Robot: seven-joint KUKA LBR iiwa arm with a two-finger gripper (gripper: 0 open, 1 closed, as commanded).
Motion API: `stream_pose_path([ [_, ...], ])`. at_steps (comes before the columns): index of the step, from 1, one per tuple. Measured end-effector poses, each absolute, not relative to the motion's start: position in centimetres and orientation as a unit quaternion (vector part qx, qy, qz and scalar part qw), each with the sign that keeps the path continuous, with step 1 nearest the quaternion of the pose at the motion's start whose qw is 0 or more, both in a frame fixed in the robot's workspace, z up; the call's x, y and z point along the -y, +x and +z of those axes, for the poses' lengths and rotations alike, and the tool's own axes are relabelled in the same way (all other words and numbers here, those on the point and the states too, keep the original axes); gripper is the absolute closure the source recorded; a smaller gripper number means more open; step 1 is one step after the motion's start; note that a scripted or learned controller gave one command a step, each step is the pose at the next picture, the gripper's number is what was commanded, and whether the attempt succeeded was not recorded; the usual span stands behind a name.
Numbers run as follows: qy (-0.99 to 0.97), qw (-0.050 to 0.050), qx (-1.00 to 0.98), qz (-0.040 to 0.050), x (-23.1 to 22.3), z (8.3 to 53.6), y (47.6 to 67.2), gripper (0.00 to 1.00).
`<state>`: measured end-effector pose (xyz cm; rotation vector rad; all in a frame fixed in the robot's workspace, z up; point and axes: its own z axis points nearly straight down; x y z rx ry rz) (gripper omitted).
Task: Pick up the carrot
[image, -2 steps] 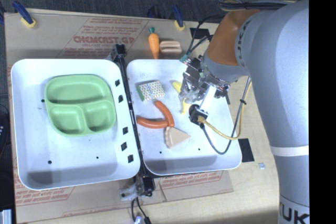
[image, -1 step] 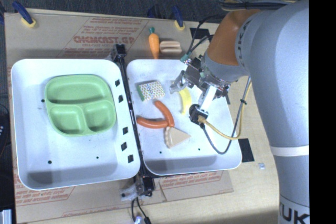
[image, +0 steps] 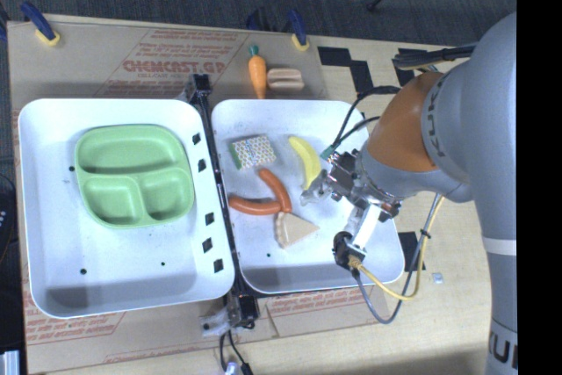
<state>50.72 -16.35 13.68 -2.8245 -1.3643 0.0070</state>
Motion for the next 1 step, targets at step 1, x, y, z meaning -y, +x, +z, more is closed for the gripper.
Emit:
stream_pose_path([
  [1,-0.856,0.003,0.517,0.0013,20.08,14.13,47.58,0.0],
])
